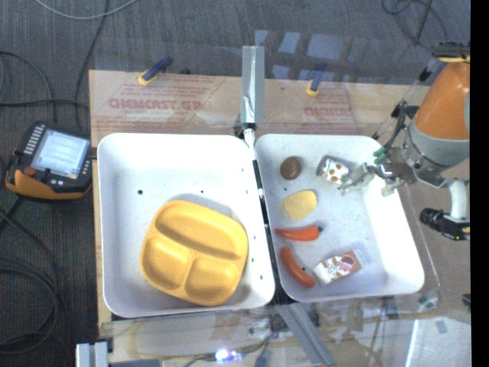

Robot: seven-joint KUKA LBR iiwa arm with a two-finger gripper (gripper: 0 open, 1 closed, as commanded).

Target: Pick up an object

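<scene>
Your gripper (357,179) sits low over the upper right of the right bin (397,228), fingers spread apart with nothing between them, tips pointing left at the small printed can (333,170) lying on its side just beside them. That can looks like your likeliest pick, and it's the risky one: it's round and tipped over, so if the fingers close off-centre you could squirt it away toward the brown ball (290,167) to its left. Below those, the pale yellow piece (300,202) sits mid-bin, then the orange carrot (299,233), the sausage (296,267) and the printed packet (337,267) near the bottom edge. Those are clustered, so a drop there may nudge two at once. Across the divider, the left bin (130,167) holds the yellow compartment tray (195,251), well apart from your reach right now.
</scene>
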